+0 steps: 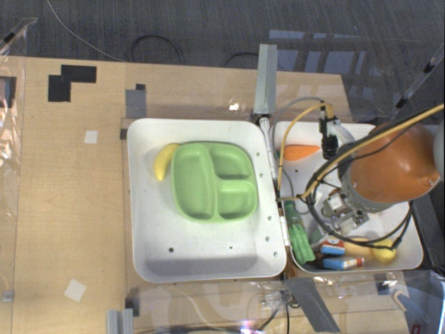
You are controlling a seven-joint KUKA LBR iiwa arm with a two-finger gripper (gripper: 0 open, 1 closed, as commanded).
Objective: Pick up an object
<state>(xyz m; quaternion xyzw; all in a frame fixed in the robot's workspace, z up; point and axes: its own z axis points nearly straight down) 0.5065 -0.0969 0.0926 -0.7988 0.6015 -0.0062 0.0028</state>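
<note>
One overhead camera (slanted) faces both bins (139, 207).

The bench (62, 207) looks like matt, pale wood. Both white bins (208, 263) look like smooth plastic, as does the green divided plate (212, 181). The arm's orange band (396, 162) shines glossy.

Light wooden bench on a dark grey carpeted floor.

The bench top (69, 186) is pale wood grain, marked with black tape patches (69, 81) near its far left and 2 small pale squares. A thin cable (76, 30) trails across the carpet (174, 12) behind. Grey metal brackets (264, 78) stand along the bench. Clear plastic sheeting glints at the left edge.
</note>
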